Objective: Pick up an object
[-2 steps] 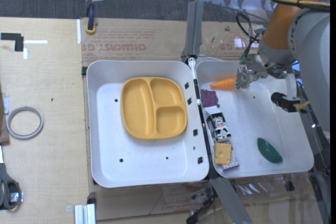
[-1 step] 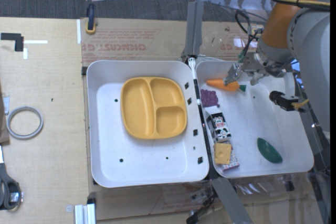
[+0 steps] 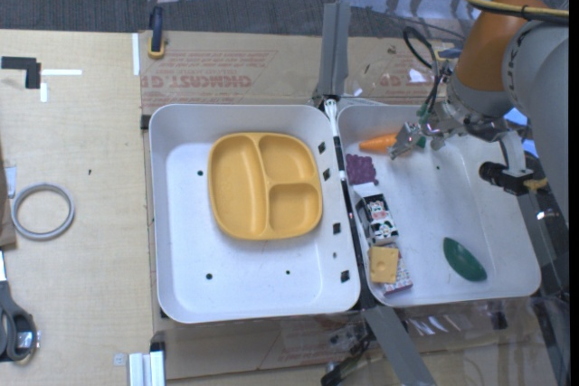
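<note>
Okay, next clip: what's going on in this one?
A grey robot arm with an orange band reaches in from the right, its two-finger gripper low over the right white bin, just beside a small orange carrot-shaped piece. Nothing is visibly held. That bin also holds a purple grape-like cluster, a black-and-white packet, a tan cracker-like square and a dark green oval piece. The left white bin holds a yellow divided plate.
</note>
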